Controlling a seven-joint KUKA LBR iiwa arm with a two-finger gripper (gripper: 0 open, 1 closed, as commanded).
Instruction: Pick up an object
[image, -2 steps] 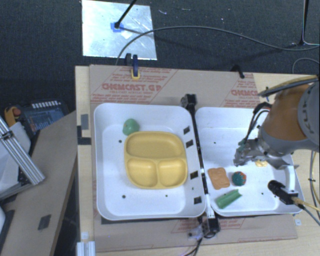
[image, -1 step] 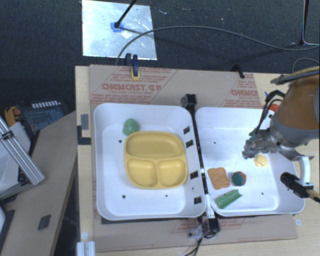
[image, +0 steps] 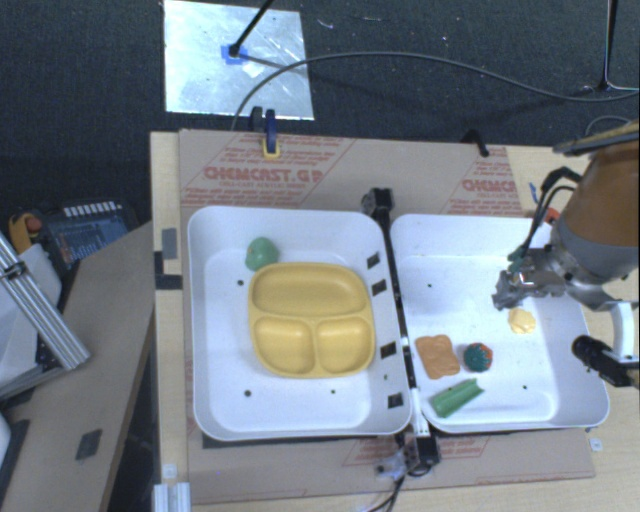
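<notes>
Reading "CHEMCAST GP" on brown sheet behind 2 bins.

On the worktop, the left bin holds a divided tray with a ball behind it (touching its rim); the right bin holds four small items along its front and right.
</notes>
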